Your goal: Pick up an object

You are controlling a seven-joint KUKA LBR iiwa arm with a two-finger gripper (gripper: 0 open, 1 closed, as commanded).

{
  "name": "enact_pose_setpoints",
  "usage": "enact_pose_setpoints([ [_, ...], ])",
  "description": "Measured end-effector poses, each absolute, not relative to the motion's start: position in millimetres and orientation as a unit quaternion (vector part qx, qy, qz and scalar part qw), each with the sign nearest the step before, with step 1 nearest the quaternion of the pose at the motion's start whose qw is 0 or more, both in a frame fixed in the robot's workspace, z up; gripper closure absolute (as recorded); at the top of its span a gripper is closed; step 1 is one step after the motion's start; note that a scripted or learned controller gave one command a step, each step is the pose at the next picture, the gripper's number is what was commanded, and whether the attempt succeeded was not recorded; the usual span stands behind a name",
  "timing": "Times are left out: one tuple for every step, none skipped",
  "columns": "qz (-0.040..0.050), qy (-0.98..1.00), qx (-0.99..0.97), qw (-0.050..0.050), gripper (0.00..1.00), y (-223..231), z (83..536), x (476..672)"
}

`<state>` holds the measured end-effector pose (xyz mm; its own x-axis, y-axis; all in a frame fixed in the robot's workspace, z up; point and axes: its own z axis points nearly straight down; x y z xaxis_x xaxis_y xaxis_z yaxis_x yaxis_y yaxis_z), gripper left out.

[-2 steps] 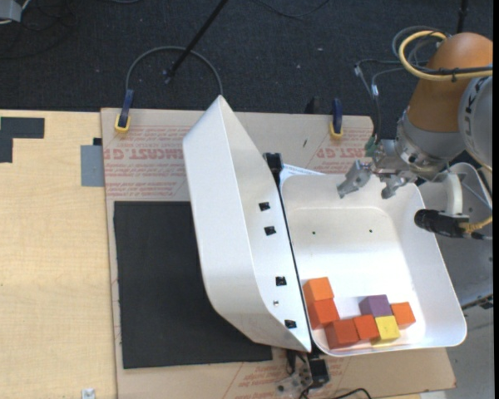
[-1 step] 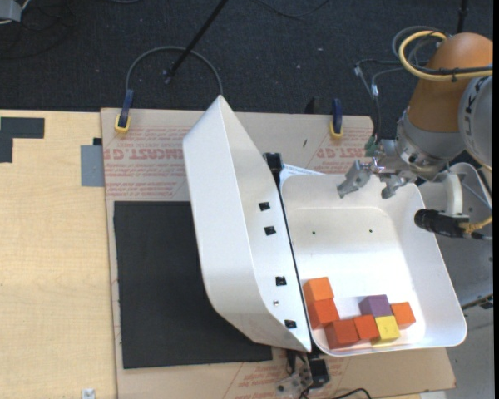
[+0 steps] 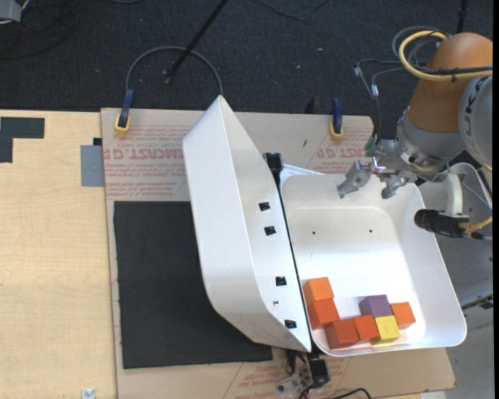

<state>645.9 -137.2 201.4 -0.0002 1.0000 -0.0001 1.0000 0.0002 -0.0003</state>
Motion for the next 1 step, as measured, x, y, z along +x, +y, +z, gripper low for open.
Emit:
enact_pose_setpoints([
  [0.0019, -0.707, -0.707, 0.003, 0.00, -114.3, 82.3, 664.4],
])
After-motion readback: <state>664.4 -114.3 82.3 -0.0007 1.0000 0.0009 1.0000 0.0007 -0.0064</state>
